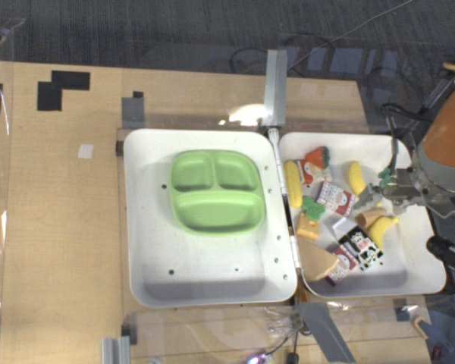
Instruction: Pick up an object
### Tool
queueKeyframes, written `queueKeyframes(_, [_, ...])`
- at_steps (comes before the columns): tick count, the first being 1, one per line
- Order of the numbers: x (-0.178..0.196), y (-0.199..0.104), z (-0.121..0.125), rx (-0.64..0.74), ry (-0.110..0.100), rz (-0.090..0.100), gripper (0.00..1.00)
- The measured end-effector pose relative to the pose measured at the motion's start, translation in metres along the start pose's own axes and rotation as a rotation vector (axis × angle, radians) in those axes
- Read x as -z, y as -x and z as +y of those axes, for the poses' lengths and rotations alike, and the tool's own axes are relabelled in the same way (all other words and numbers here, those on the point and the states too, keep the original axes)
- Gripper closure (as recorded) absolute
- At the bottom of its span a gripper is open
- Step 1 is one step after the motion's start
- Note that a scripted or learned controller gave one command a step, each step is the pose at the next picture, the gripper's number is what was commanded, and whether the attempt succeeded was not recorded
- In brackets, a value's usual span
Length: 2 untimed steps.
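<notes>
The right bin holds several toy food pieces. Among them are a long yellow piece by the left wall, a red and green piece, a small banana, a red-and-white box, an orange wedge and a black-and-white carton. My gripper hangs over the right half of this bin. It sits just right of the small banana and above another yellow banana. Nothing visibly sits in it.
In the left bin lies a green divided plate. A metal divider runs between the bins. The arm's orange band and grey body overhang the right bin's right edge. Dark cables lie behind the bins.
</notes>
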<state>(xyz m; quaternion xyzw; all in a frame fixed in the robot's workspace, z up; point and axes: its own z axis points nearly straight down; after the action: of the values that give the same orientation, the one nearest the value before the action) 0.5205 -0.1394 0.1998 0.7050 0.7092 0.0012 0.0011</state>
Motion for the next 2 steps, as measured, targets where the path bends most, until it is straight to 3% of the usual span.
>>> queueKeyframes(1, [-0.080, -0.015, 0.077, -0.191, -0.001, 0.000, 0.00])
queueKeyframes(2, [0.043, -0.080, 0.047, 0.085, 0.003, 0.000, 0.00])
